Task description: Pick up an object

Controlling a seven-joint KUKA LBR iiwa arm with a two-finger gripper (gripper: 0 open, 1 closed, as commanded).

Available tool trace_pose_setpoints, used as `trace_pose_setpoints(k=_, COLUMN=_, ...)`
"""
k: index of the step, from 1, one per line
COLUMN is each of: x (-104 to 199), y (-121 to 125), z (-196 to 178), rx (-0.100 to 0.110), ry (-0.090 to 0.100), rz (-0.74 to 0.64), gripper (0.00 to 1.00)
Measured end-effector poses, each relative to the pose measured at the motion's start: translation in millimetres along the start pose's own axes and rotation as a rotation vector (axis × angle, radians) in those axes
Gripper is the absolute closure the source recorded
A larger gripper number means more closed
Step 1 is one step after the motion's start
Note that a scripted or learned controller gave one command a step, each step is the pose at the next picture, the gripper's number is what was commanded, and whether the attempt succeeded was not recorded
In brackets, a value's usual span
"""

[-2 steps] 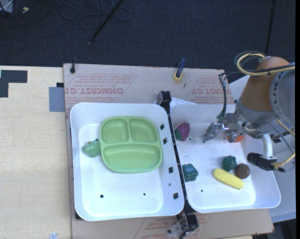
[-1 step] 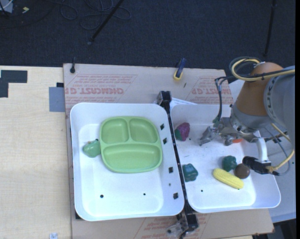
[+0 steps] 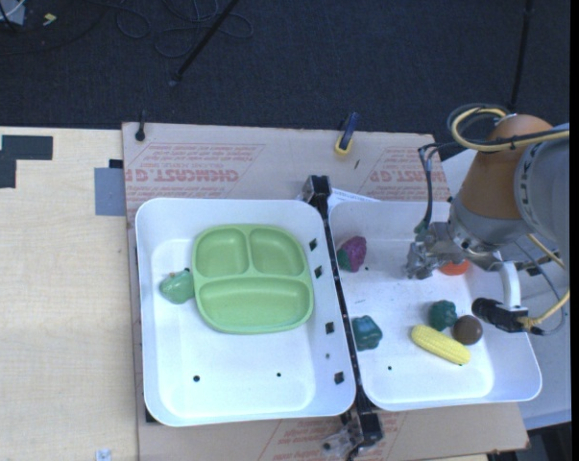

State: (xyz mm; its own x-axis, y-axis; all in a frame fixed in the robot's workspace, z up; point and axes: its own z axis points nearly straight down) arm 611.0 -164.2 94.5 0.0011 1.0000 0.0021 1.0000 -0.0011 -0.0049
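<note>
Right bin's [image 3: 519,392] front-left floor seemingly open; toys crowd right.

Bright, even light falls from above; the two white bins [image 3: 174,373] are close to washed out, and their walls lose detail. Shadows are soft and short, lying just beside the green plate [image 3: 253,279] and the small objects. The dark floor [image 3: 270,46] at the top is dim and grainy. The whole picture is slightly soft, and the gripper [image 3: 425,260] is blurred.
</note>
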Motion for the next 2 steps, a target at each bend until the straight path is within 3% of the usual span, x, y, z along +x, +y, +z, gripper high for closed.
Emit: trace_pose_setpoints(k=2, x=3, y=-2, z=-81, rx=-0.001, ry=-0.001, rz=0.000, gripper=1.00)
